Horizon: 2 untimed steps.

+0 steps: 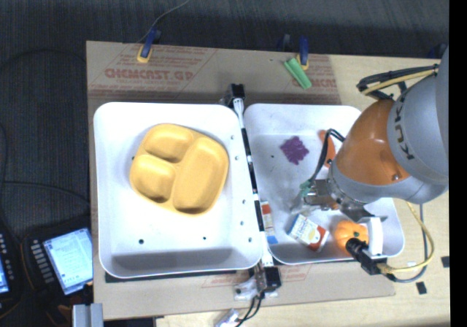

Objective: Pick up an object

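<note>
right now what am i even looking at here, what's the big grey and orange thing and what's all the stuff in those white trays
The big grey and orange thing is a robot arm, reaching in from the right. The one camera sits above the bench, looking down at a slant.

On the bench are two shallow white trays side by side. The left tray holds one large yellow object with rounded lobes. The right tray holds smaller things: a purple piece, a small white and red box and an orange object near the front edge.

The arm's tool, the part meant for grasping, hangs over the right tray above the box. The arm hides too much of it to tell whether it holds anything. Its job is to pick one object up.
</note>
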Each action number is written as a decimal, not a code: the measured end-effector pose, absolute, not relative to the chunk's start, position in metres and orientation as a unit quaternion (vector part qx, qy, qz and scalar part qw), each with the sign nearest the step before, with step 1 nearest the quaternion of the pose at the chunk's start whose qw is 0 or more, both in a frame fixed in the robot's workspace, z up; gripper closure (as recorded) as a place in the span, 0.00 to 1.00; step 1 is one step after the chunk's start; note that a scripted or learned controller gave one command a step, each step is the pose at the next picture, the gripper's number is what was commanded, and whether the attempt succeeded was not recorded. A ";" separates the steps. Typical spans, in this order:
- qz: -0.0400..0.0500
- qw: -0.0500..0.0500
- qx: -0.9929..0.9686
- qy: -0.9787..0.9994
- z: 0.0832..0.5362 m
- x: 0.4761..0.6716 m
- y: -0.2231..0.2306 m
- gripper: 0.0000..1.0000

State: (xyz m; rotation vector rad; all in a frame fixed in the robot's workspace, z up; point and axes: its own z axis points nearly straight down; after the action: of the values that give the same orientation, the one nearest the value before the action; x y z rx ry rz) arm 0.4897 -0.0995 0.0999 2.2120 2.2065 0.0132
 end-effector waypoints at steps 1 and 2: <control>0.004 0.008 0.708 0.706 0.100 0.490 -0.099 0.00; 0.004 0.008 0.708 0.706 0.109 0.490 -0.099 1.00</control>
State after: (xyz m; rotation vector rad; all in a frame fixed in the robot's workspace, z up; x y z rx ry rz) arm 0.4901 -0.0995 0.1094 2.2127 2.2063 0.0131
